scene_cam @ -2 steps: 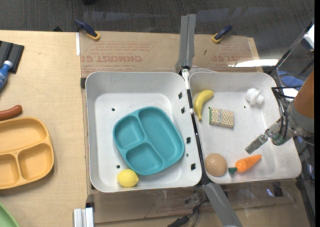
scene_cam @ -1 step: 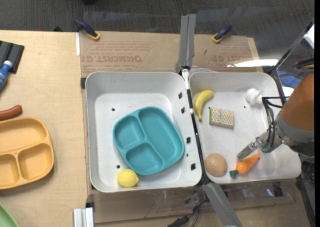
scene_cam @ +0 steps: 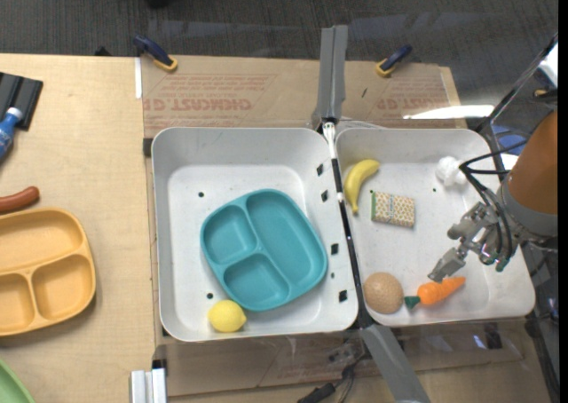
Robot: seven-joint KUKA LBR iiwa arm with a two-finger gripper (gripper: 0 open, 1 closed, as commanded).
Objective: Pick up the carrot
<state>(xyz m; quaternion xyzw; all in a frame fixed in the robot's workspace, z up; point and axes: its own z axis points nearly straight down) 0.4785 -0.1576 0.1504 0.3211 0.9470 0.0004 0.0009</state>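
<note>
The gripper [scene_cam: 457, 261] hangs over the right bin [scene_cam: 426, 148], low in its near right part, just above the carrot [scene_cam: 437, 291]; whether it is spread or pressed together I cannot tell — the metal parts blur into one another, and nothing shows pinched in it. The carrot lies on the bin floor right under the gripper, close to the bin's near wall, its orange body tilted slightly and its green end pointing left. Whether the gripper touches the carrot cannot be told.

Just left of the carrot sits a tan egg-shaped thing [scene_cam: 383, 292], near the carrot's green end. Well beyond the carrot, toward the far side of the same bin, lies a small patterned block [scene_cam: 393, 209], and left of that block a banana [scene_cam: 358, 181] rests against the bin's left wall. A white lump [scene_cam: 449, 170] lies in the far right part, well apart from the carrot.

The left bin [scene_cam: 177, 161] — farther left of the carrot — holds a teal divided plate [scene_cam: 262, 248] and a lemon [scene_cam: 227, 315] at the plate's near edge.
</note>
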